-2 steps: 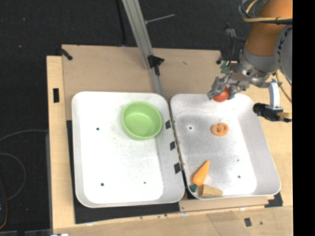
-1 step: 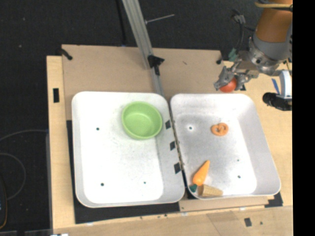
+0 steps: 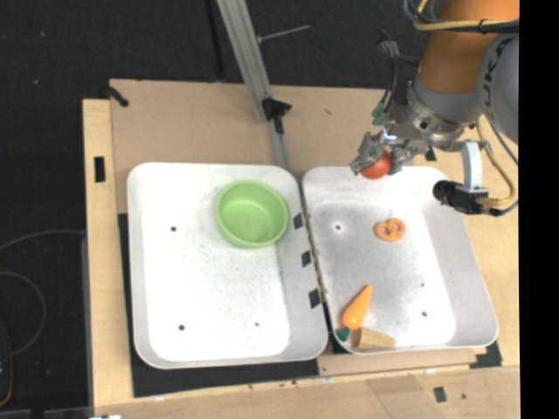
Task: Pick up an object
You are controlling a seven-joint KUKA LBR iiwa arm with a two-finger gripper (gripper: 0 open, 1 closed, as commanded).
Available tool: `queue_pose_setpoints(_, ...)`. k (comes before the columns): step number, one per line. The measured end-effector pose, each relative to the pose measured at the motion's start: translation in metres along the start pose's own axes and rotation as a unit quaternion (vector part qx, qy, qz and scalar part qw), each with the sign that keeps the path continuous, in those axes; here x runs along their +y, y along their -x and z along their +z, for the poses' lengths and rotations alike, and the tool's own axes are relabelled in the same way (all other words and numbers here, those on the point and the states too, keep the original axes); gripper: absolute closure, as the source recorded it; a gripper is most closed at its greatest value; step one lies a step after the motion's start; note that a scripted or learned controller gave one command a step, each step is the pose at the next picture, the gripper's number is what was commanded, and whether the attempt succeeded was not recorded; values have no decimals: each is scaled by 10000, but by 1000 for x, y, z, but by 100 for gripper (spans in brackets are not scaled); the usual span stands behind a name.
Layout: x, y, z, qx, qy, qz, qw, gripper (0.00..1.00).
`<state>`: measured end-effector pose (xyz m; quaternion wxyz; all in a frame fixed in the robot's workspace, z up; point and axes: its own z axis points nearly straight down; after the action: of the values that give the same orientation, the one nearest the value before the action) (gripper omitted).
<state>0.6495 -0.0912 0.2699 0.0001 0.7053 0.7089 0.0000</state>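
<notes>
My gripper [image 3: 377,161] hangs over the far edge of the right bin [image 3: 454,260], shut on a small red ball-like object [image 3: 376,168] that shows between its fingers. Below it in the same bin lies an orange ring-shaped piece [image 3: 389,230]. An orange carrot [image 3: 356,308] and a tan cone [image 3: 373,340] lie near the bin's front left corner. A green bowl [image 3: 251,214] sits in the left bin [image 3: 175,278] toward its far right.
A grey metal post [image 3: 249,55] slants up from between the bins at the back. A black cable fitting [image 3: 458,195] sticks out beside the right bin's far right corner. The bins rest on a tan board [image 3: 192,120].
</notes>
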Motion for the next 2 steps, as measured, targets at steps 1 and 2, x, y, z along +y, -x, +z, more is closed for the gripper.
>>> queue_pose_setpoints(1, -16, -55, -2, 6, -1, -7, 10000, 100)
queue_pose_setpoints(2, -44, -105, 11, 4, -7, -2, 10000, 100)
